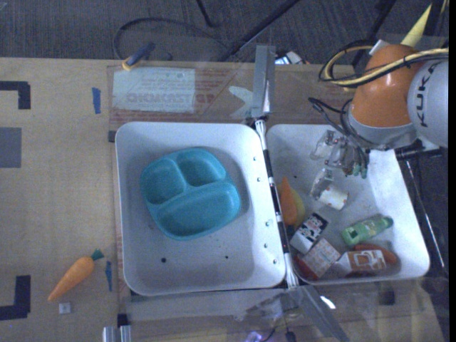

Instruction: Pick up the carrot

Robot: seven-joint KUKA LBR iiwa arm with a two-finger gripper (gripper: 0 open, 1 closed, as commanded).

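Note:
The carrot (71,277), orange with a green top, lies on the wooden bench outside both bins, past the left bin's near left corner. My gripper (324,168) hangs over the far middle of the right bin (410,212), a long way right of the carrot. It stands open with nothing between its fingers. A small white item (333,197) lies just under it. An orange, tapered thing (291,201) leans against the right bin's left wall.
A blue divided plate (189,192) lies in the left bin (132,212). The right bin's near part holds a green bottle (366,229), a black-and-white carton (308,232) and red-and-white packets (360,260). Cables and tripod legs cross the floor behind the bench.

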